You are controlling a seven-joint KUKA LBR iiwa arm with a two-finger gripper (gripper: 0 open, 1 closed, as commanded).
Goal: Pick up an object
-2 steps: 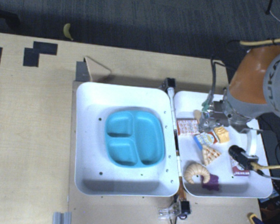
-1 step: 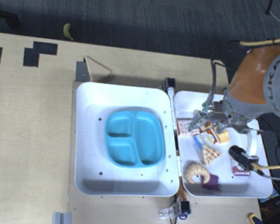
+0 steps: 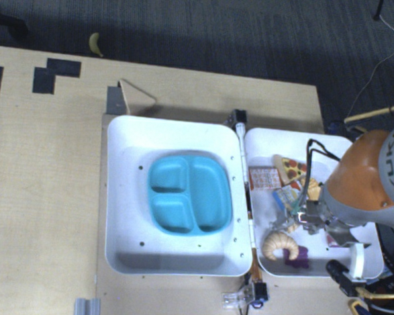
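In the camera view the arm reaches from the right over the right bin [image 3: 257, 145]. Its orange band and grey wrist cover the bin's right half. The gripper [image 3: 299, 214] hangs low among the objects near the bin's middle. Just below it lies a tan croissant-shaped toy [image 3: 278, 245], with a small purple piece [image 3: 300, 257] to its right. A flat printed card [image 3: 265, 178] and a slice-of-pizza toy [image 3: 292, 168] lie toward the far side of the bin. Bluish-green items [image 3: 290, 197] sit right at the gripper.
The left bin [image 3: 124, 182] holds a blue divided tray [image 3: 189, 193]. A black bar [image 3: 239, 117] sits at the far end of the seam between the bins. Cables and a clip [image 3: 253, 293] lie at the near edge. The wooden bench [image 3: 39, 196] stretches left.
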